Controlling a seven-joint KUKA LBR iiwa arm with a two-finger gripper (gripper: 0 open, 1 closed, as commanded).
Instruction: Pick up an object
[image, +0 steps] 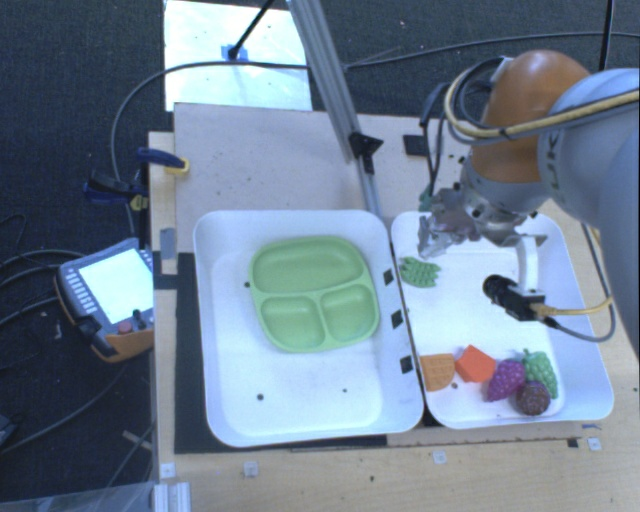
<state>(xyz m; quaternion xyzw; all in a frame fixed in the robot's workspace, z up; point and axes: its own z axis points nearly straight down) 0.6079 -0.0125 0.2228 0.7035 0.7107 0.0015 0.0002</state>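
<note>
My gripper (430, 243) hangs over the upper left part of the right bin (570, 290), just above and slightly right of a small green leafy toy (419, 271) that lies on the bin floor. The fingers point down, and nothing shows between them. Along the bin's front lie an orange wedge (436, 371), a red-orange block (476, 364), a purple grape bunch (506, 379), a green bunch (541, 369) and a dark round piece (532, 398).
A green divided plate (312, 292) lies in the left bin (225, 330). A black cylinder with a yellow cable (510, 296) hangs from the wrist over the right bin. A metal pole (335, 85) slants across the back. A teach pendant (108, 297) rests off the bench at left.
</note>
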